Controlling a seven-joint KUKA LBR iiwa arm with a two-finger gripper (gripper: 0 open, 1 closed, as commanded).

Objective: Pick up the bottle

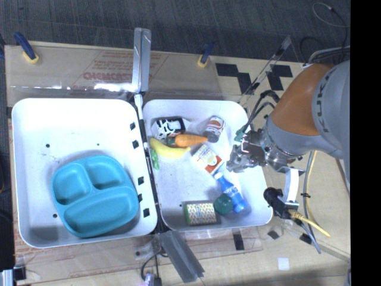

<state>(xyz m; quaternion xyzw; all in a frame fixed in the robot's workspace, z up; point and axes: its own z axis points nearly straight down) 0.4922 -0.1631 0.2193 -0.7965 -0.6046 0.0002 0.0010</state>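
Observation:
The bottle (232, 194) is small, clear and blue with a blue cap, and lies on its side near the front right of the right bin (256, 216). My gripper (238, 158) hangs over the bin's right side, just above and behind the bottle's cap end, close to the bin wall. The grey wrist and orange band rise behind it to the right. Nothing shows in the gripper.
A green ball (222, 205) touches the bottle and a patterned can (199, 213) lies to its left. A red-white packet (208, 158), carrot (190, 140), banana (168, 151), small can (215, 128) and black-white item (169, 126) lie further back. The left bin holds a blue divided tray (95, 193).

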